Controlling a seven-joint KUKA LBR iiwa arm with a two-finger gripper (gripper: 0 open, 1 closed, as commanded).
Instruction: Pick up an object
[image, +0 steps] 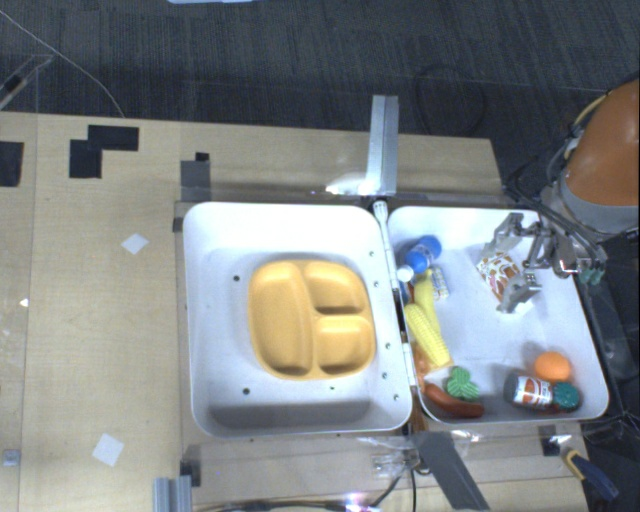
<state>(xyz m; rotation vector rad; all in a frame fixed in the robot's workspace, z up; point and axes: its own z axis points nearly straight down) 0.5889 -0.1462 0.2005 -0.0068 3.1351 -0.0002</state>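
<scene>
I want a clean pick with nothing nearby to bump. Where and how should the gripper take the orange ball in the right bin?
Grip the orange ball across its widest part, coming straight from above: it is round, and the bottle lies just beside it.

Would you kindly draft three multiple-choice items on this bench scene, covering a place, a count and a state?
1. Where does the yellow divided plate lie?
A. the left bin
B. the right bin
C. the bare bench

2. How many compartments does the plate have?
A. two
B. three
C. five

3. How does the corn cob sit?
A. standing upright
B. inside the plate
C. lying flat along the right bin's left wall

Answers:
1 A, the plate rests in the middle of the left bin.
2 B, one long compartment and two smaller ones show.
3 C, it lies beside the wall in the right bin.
</scene>
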